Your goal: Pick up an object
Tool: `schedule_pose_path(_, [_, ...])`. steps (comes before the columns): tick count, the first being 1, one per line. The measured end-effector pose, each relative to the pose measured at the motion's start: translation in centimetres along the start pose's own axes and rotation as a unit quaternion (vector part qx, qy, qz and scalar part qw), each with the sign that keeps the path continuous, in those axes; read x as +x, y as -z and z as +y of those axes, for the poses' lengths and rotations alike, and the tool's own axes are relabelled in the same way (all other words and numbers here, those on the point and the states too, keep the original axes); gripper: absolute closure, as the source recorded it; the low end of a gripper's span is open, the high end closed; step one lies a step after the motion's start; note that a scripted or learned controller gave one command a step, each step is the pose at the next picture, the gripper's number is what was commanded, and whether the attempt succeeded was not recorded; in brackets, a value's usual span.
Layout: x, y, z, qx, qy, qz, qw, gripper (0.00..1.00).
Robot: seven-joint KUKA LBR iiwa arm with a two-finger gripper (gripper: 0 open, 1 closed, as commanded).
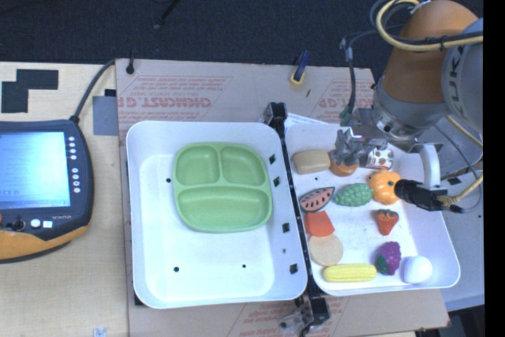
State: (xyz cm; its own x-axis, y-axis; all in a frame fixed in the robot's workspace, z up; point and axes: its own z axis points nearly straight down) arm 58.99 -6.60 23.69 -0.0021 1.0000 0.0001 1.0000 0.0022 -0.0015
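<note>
On the tabletop [55, 280] at far left lies a control pendant [39, 185] with a lit screen. The left bin [150, 264] holds a green divided plate [222, 187]. In the right bin [442, 249] lie toy foods: a tan bread piece [311, 162], a watermelon slice [317, 199], a red-orange wedge [320, 224], a round cracker [326, 250], a corn cob [349, 273], green grapes [353, 195], purple grapes [387, 257], an orange fruit [384, 186], a strawberry [386, 221] and a white egg [416, 269]. The claw [347, 150] hangs over the bin's far side, just above a small orange piece [343, 167]; whether its fingers are wide or narrow I cannot tell.
</note>
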Motion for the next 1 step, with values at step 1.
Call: schedule_pose_path(1, [0.07,-1.39,-1.48,0.002,-0.001,0.0,1.0,1.0])
